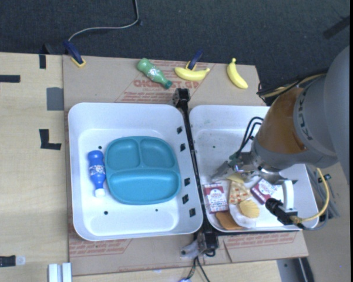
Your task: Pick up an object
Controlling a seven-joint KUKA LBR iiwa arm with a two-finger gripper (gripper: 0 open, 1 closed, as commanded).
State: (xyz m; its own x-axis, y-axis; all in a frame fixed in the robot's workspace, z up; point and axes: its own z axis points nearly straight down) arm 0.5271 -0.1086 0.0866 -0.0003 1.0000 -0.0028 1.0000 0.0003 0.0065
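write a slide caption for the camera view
KUKA arm's gripper low over the cluttered right bin; left bin holds a blue divided plate and bottle.

Glossy white plastic bins [82, 157], smooth teal plastic plate [143, 170] (matt), cardboard underlay [106, 81]

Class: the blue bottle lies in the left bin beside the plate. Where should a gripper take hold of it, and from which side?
Grip the blue bottle across its middle, coming from above. It lies flat, long axis along the plate's left edge, so close across the narrow width.
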